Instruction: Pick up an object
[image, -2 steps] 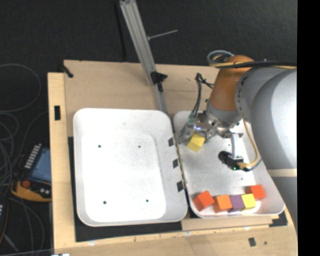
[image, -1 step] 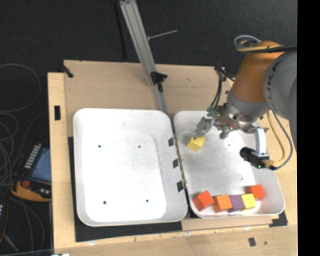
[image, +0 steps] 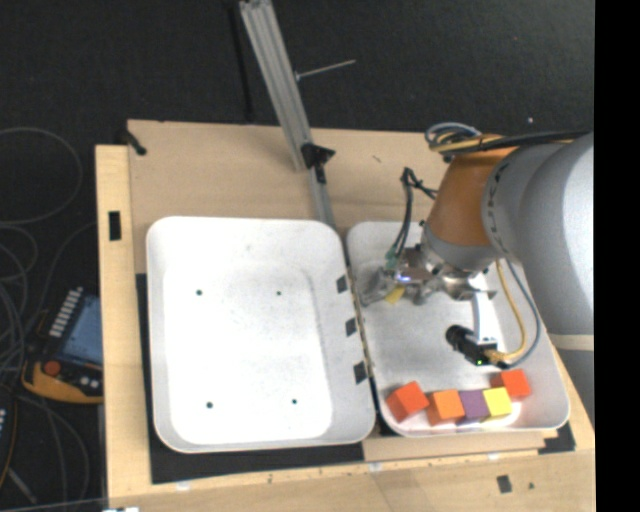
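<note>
Blocks line the right bin's (image: 372, 250) near edge: red (image: 406, 400), orange (image: 446, 405), purple (image: 472, 404), yellow (image: 497, 402) and another red-orange block (image: 515, 383). The gripper (image: 392, 287) hangs near that bin's far left corner; whether it is open or closed cannot be made out.

Inspection for markings: no legible text, labels, brand names, numbers or signs found on any surface. The handheld pendant (image: 68, 345) lying off the bench's left edge has a screen and rows of keys, but these are too small and blurred to read.
</note>
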